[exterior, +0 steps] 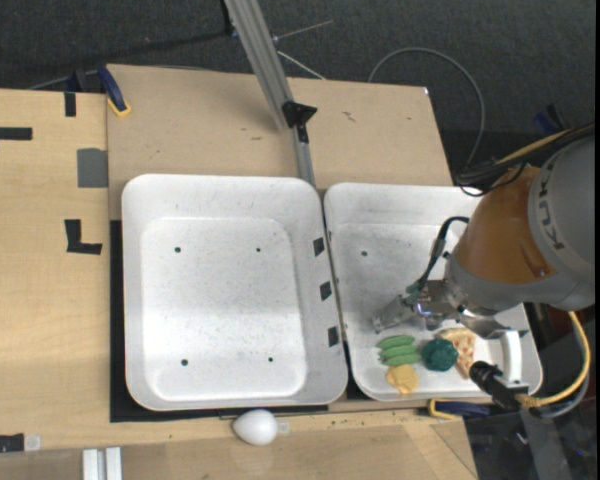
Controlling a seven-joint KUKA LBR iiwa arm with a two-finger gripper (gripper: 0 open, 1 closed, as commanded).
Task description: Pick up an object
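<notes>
Gripper (392, 316) low in right bin (380, 208), lower right of frame, metal fingers pointing left over bare bin floor; opening not discernible, nothing seen between fingers. Just below: green pod-shaped toy (398, 349), dark green round object (440, 355), yellow piece (403, 377), tan patterned item (463, 347), clustered at bin's bottom edge. Left bin (220, 288) at centre. White egg-shaped object (255, 427) on bench below left bin.

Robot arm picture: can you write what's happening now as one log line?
arm: over right bin | gripper: low, above toys | green toy, teal toy, yellow toy: lying in bin | held: nothing seen
</notes>
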